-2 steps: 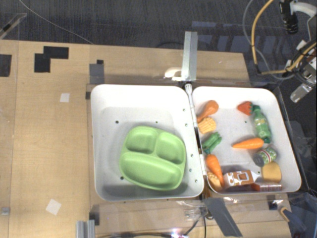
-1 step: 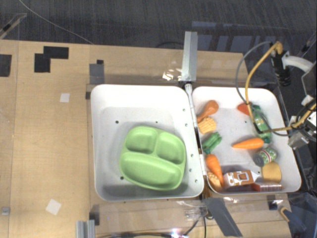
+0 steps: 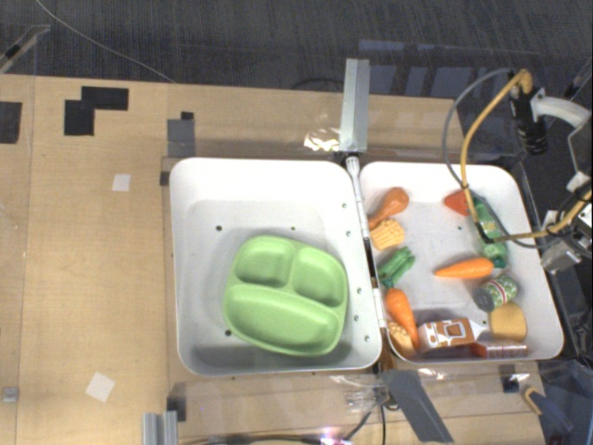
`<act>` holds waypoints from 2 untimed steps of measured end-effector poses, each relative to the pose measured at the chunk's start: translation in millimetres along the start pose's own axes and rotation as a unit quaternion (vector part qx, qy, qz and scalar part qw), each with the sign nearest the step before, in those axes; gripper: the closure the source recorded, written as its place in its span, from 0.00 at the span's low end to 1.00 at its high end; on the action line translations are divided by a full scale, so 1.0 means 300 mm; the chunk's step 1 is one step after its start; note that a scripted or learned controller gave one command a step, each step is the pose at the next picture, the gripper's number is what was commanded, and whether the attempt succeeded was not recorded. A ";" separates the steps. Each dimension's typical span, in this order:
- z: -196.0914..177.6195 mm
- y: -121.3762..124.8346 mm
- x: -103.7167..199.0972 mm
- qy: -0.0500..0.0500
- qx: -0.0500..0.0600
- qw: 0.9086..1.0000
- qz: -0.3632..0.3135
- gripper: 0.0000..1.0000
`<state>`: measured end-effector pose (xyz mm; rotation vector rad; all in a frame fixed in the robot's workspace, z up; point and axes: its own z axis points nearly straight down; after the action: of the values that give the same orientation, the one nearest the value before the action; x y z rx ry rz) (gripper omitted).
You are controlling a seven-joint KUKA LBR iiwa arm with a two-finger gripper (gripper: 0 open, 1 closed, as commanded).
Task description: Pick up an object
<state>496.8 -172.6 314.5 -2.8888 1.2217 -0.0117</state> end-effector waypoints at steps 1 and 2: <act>-0.004 -0.050 0.150 -0.001 -0.002 0.988 -0.155 1.00; 0.019 -0.159 0.301 -0.002 -0.001 0.999 -0.051 1.00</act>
<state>593.8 -204.1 309.5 -2.9479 1.0723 -0.0059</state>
